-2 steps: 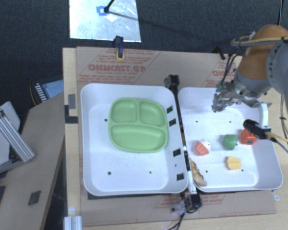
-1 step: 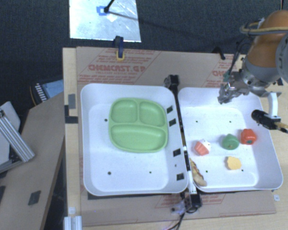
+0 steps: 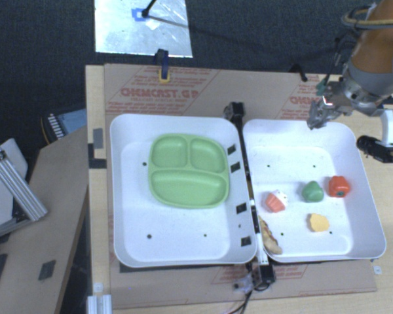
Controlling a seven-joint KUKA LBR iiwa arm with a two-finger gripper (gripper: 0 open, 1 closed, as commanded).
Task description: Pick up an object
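The right bin [image 3: 295, 142] holds several small toy foods: a red-orange tomato-like piece [image 3: 338, 186], a green piece [image 3: 312, 191], a pink and white piece [image 3: 276, 201], a yellow piece [image 3: 319, 223] and a brown piece [image 3: 270, 238] lying along the bin's left wall. My gripper [image 3: 316, 119] hangs above the bin's far edge, well behind the objects and apart from all of them. Nothing shows between its fingers.
The left bin [image 3: 131, 221] carries a light green divided plate [image 3: 187, 170]. A black divider with clips [image 3: 239, 156] runs between the bins. Cardboard [image 3: 196, 90] lies under both bins, and a black fixture [image 3: 378, 149] sticks out at the right.
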